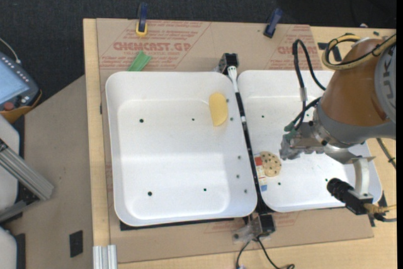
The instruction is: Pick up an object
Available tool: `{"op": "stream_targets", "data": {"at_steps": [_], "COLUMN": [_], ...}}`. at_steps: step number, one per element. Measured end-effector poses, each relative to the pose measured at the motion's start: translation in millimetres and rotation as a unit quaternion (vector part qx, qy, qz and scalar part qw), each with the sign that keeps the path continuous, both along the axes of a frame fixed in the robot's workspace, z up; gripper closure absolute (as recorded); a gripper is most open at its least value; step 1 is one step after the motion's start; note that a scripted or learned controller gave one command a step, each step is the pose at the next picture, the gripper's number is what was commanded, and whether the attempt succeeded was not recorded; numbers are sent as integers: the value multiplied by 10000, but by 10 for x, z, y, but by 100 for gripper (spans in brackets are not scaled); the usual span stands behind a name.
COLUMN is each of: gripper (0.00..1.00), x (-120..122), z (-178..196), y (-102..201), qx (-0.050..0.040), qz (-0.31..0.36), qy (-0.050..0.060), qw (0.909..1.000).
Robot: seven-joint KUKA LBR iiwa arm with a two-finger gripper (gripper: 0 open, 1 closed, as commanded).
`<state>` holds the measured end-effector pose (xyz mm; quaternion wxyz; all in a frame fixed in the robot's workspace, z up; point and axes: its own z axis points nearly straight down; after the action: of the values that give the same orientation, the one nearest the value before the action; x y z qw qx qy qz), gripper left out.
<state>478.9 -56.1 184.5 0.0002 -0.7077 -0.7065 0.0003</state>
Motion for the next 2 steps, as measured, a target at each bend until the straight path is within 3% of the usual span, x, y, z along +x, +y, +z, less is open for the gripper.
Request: {"op": "stream_targets", "data": {"at_steps": [1,2], "gripper": [100,100], "x": [14,10], "z": [757,1131], "y": [256,812], "qx": [-1,5], "qz": [27,41], "qy": [-40,-31], "qw": [10000,10000]}}
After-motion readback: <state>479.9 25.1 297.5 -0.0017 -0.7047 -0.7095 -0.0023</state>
